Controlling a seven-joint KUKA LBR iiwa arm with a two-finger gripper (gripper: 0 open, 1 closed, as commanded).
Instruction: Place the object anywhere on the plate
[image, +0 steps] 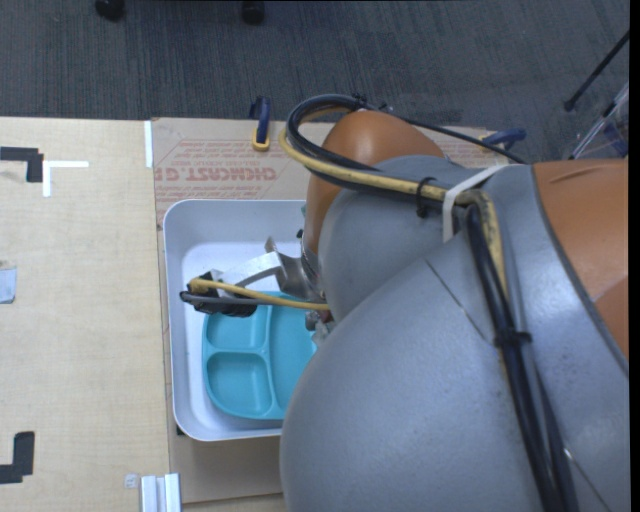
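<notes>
A teal plate (245, 365) with several compartments lies in the left white bin (180, 330), filling its near half. My gripper (288, 268) hangs low over the far edge of the plate, near the bin's middle. The grey arm with its orange band (450, 330) reaches in from the right and hides the bin's right side and whatever lies under the wrist. I see no loose object on the visible part of the plate or on the bare bin floor at the back left.
The bin rests on a brown cardboard sheet (220, 170) with red print. A blue and yellow clamp (260, 125) holds its far edge. Pale wooden bench top (80, 300) with black marks stretches to the left. Dark carpet lies beyond.
</notes>
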